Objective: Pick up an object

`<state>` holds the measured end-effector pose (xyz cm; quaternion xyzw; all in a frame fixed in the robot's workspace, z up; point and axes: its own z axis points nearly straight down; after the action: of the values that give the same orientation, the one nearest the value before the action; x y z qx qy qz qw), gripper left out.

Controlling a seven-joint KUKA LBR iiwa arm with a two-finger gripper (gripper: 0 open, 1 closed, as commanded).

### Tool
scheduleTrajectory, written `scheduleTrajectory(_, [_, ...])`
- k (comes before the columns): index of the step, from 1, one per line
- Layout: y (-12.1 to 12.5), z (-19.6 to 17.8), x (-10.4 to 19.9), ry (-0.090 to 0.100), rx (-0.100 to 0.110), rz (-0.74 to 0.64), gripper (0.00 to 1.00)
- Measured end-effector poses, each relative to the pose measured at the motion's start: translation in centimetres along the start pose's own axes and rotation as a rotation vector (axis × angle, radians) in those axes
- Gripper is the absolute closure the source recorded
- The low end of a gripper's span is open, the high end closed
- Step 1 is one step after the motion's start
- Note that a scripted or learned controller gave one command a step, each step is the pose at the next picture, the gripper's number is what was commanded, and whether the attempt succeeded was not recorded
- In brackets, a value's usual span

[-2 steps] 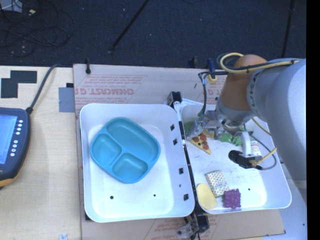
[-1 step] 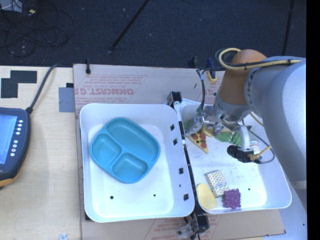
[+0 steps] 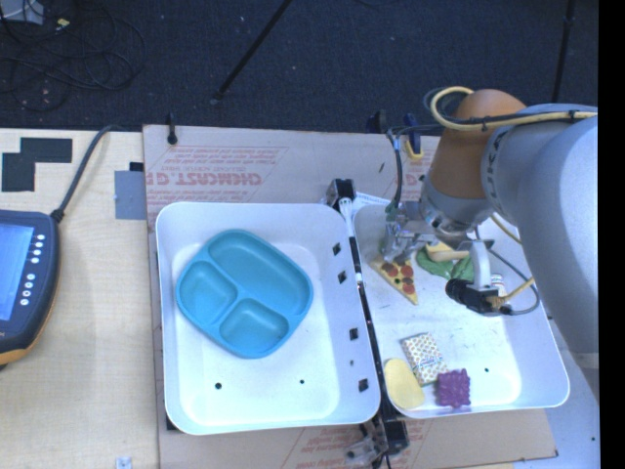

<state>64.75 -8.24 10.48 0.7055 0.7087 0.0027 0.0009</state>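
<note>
My gripper (image 3: 397, 246) reaches down into the right bin (image 3: 518, 379) near its upper left part. Its tips hang just above a pizza slice (image 3: 399, 278) lying on the bin floor. A green and yellow toy (image 3: 441, 256) lies partly under the wrist, right of the gripper. Nothing is visibly between the fingers, and their state is not clear from this angle.
The left bin (image 3: 195, 389) holds a blue divided plate (image 3: 244, 292). At the front of the right bin lie a yellow oval piece (image 3: 402, 383), a patterned small packet (image 3: 423, 356) and a purple grape bunch (image 3: 452, 388). A black cable part (image 3: 474, 295) hangs beside the arm.
</note>
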Motion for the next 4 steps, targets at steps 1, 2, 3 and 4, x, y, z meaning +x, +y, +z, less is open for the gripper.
scheduleTrajectory(1, [-0.1, 0.1, 0.0, 0.0, 0.002, -0.001, 0.0])
scheduleTrajectory(2, [-0.5, 1.9, 0.1, -0.002, 0.01, 0.0, 0.0])
scheduleTrajectory(3, [-0.4, 1.8, 0.1, -0.002, 0.009, -0.001, 0.0])
scheduleTrajectory(4, [-0.4, 1.7, -0.8, -0.003, 0.008, 0.005, 0.0])
